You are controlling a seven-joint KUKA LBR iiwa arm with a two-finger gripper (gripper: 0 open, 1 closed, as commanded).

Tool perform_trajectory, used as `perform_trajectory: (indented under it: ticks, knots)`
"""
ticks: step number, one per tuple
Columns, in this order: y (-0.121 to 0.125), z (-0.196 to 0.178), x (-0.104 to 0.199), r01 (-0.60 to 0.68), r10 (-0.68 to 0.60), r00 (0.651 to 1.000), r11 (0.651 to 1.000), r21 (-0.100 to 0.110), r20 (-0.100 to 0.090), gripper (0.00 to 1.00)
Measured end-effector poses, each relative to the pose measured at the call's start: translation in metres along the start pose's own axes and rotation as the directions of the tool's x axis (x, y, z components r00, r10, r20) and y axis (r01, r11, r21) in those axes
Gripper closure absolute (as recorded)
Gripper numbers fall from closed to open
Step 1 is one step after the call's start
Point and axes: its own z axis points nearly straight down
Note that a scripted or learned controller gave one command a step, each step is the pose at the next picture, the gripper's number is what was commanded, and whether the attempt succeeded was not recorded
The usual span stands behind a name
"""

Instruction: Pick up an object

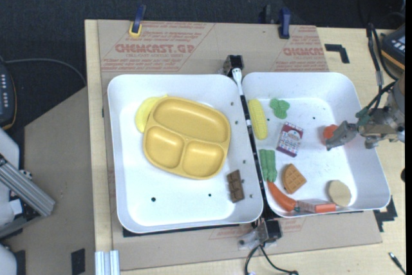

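The right bin (347, 90) holds several toy foods: a yellow corn cob (258, 118), a small green piece (279, 107), a red and white box (290, 138), a green vegetable (268, 165), a brown waffle (293, 178), an orange carrot (280, 197), a round tan biscuit (339, 192) and a small red piece (329, 131). My gripper (337, 137) reaches in from the right, low over the bin's right half. Its tip is right beside the small red piece, which it partly covers.
The left bin (129, 190) carries a yellow divided plate (185, 137) lying over a yellow piece (144, 113), with a brown chocolate bar (235, 185) near its right wall. A thin orange stick (318, 207) lies along the right bin's front edge.
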Motion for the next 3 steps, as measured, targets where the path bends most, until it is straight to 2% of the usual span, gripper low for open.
perform_trajectory:
  ticks: [1,2,3]
  knots:
    - [-0.009,0.053,-0.006,-0.001,0.001,1.000,1.000,0.007,-0.003,0.00]
    - [-0.007,0.116,-0.005,0.000,0.000,1.000,1.000,0.009,-0.004,0.00]
    - [-0.006,0.157,-0.006,-0.001,0.001,1.000,1.000,-0.003,0.001,0.00]
